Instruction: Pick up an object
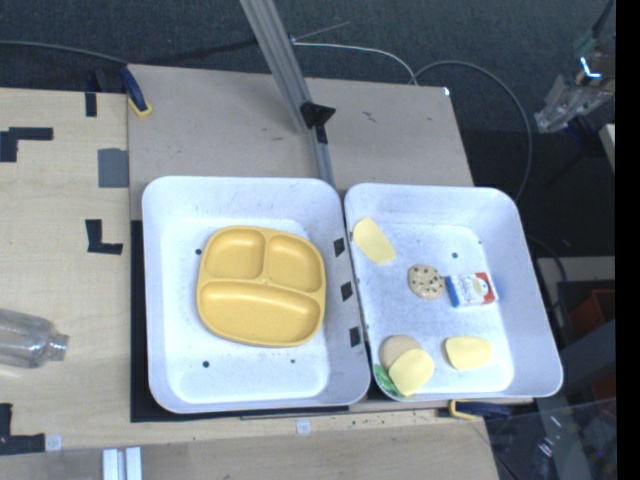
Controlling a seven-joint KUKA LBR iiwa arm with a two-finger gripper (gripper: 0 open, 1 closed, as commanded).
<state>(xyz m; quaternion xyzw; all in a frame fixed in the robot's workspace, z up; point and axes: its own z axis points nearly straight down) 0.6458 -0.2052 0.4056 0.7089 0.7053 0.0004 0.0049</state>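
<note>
Gripper: a pale grey, blurred gripper (pixel 570 100) is seen at the far right, over the dark floor, well apart from both bins. Nothing is seen held or touched, and whether it is apart or together cannot be told.
Right bin: a shallow white tray (pixel 520 238) with rounded corners and a faintly speckled floor, by which all the loose objects are held.
Carton: a small boxy pack (pixel 469 290), white with red and blue print, is laid flat near the bin's middle, just right of the cookie.
Cookie: a round, tan disc (pixel 426 281) with dark specks and a rough top.
Yellow wedge: a smooth, matt yellow piece (pixel 373 240) is placed at the far left of the bin.
Yellow block: a smooth, rounded yellow lump (pixel 467 352) is placed at the near side.
Near-left cluster: another yellow lump (pixel 412 371) is rested against a beige round thing (pixel 398 347), with a bit of green at the edge.
Left bin: a matching white tray (pixel 170 268), touching the right bin.
Plate: a glossy yellow plastic plate (pixel 262 285) with three compartments.
Bench: pale wood (pixel 50 218) with black tape marks; a clear bottle (pixel 25 340) is laid on it at the left.
</note>
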